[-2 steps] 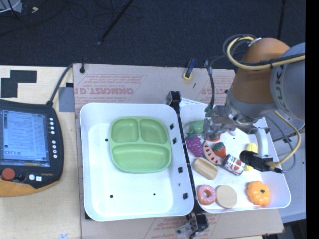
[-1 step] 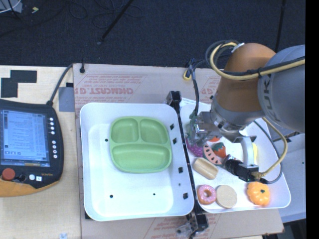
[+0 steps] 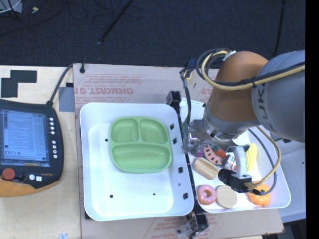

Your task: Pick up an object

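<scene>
Desk (image 3: 30,213) of pale wood carries, far left of the fingers, a black and orange handheld control pendant with a lit screen (image 3: 27,146). Nearer, to their left, sits the left shallow white bin (image 3: 127,203), holding a light green plastic plate with three compartments (image 3: 140,144) that lies flat, well apart from the fingers.

The fingers (image 3: 192,139) show at the left wall of the right shallow white bin (image 3: 281,195), under the grey and orange arm (image 3: 249,98). They are blurred and partly hidden by the wrist, so I cannot tell whether they are released or clenched, and nothing is plainly seen between them.

Just below and right of the fingers lies a tan toy bread roll (image 3: 205,168). Farther below it sits a pink frosted toy doughnut (image 3: 206,194), touching a round beige toy biscuit (image 3: 227,197). Right of the fingers lie a red and white toy piece (image 3: 215,155), then a yellow toy corn cob (image 3: 251,156), and lowest right an orange toy (image 3: 259,198).
</scene>
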{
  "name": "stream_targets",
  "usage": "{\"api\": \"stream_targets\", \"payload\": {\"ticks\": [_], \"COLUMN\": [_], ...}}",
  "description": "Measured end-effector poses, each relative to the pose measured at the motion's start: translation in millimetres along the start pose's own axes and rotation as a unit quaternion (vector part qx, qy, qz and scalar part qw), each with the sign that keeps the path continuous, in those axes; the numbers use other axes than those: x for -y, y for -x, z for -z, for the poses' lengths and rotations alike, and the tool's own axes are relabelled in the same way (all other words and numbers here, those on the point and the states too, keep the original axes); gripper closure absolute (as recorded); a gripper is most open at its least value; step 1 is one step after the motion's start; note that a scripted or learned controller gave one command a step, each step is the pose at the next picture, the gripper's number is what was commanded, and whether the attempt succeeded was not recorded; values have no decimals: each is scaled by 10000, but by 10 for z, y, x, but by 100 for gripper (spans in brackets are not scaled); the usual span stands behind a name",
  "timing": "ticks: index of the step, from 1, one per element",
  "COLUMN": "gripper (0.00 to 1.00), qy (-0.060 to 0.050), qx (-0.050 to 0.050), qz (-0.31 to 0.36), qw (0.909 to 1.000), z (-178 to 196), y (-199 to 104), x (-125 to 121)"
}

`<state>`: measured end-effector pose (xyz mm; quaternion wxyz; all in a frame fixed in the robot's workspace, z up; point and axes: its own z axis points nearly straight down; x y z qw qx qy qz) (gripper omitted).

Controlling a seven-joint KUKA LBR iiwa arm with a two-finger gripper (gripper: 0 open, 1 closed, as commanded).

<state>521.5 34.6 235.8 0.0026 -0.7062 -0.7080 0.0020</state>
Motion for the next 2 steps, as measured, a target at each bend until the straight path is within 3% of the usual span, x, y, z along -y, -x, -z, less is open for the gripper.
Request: {"api": "stream_targets", "payload": {"ticks": [1, 2], "gripper": [100, 100], "qy": [1, 1], "qx": [7, 5], "qz": [-17, -7], "qw": [10000, 10000], "z": [-164, -185], "y": [53, -13], "x": [-110, -28]}}
